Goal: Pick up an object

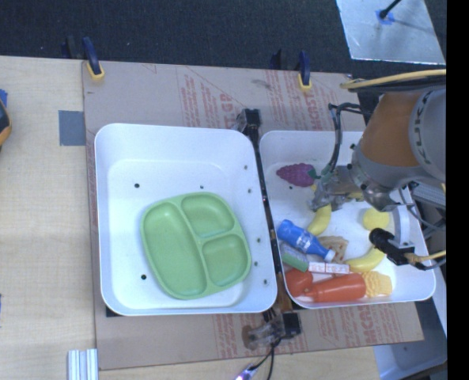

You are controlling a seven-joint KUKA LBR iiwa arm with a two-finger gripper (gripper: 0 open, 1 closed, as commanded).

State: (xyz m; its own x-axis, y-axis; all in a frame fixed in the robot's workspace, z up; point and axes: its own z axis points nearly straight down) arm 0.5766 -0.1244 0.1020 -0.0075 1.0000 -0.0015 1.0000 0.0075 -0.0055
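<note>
Objects for picking are lying heaped in the right bin (pixel 424 291), while the left bin (pixel 115 157) on the bench (pixel 36 212) is carrying a green divided plate (pixel 196 245) sitting flat near its front. Moving rightward across the gap between the bins, a purple grape bunch (pixel 296 174) is resting near the right bin's far left corner, well apart from the rest. Nearer the front, a blue bottle (pixel 304 241) is lying tilted, with a red bottle (pixel 333 287) stretching along the front wall just beside it. A yellow banana (pixel 320 219) is lying just below the pincer (pixel 334 197), which is hanging low over the bin's middle on the grey arm with its orange band (pixel 386 137). Whether the pincer is touching the banana is not clear, and how far apart it is standing cannot be told either, since the wrist and cables are blocking it from above. Farther right, another yellow fruit piece (pixel 376 218) is sitting near the bin's right wall.
</note>
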